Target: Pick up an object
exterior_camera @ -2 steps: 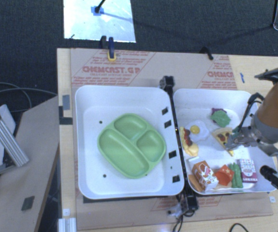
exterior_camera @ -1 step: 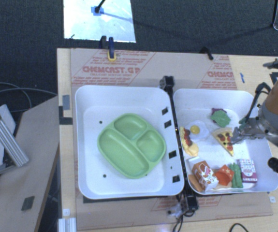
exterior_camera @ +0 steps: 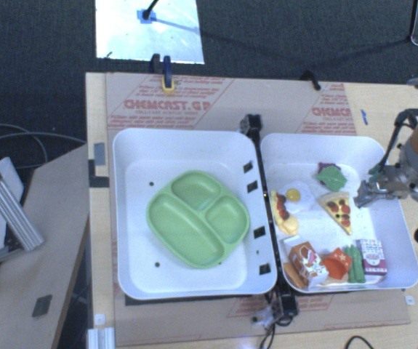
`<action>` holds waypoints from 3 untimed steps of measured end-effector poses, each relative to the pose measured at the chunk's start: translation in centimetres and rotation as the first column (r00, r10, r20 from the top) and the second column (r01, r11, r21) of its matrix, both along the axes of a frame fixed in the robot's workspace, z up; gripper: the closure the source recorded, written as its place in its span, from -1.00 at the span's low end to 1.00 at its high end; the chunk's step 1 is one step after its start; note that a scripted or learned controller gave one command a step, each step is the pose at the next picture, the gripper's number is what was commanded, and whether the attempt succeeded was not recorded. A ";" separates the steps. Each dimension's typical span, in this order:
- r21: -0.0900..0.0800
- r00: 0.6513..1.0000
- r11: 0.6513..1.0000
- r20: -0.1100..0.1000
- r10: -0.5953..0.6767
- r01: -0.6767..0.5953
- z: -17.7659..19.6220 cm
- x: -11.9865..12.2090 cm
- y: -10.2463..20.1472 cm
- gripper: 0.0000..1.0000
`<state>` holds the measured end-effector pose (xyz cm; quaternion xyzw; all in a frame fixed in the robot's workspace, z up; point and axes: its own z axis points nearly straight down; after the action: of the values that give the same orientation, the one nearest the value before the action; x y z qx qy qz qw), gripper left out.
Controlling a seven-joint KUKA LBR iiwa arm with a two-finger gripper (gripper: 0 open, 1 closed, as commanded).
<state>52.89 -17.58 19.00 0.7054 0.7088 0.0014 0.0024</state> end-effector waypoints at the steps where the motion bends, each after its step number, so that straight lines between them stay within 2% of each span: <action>1: 0.000 1.000 1.000 -0.001 0.000 0.000 3.6 0.1 0.0 1.00; 2: 0.001 1.000 1.000 -0.001 0.004 -0.004 2.9 2.7 4.1 1.00; 3: 0.003 1.000 1.000 -0.002 0.005 -0.005 3.3 4.0 8.5 1.00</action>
<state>56.92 -9.05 22.27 0.7036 0.7106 0.0016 0.0009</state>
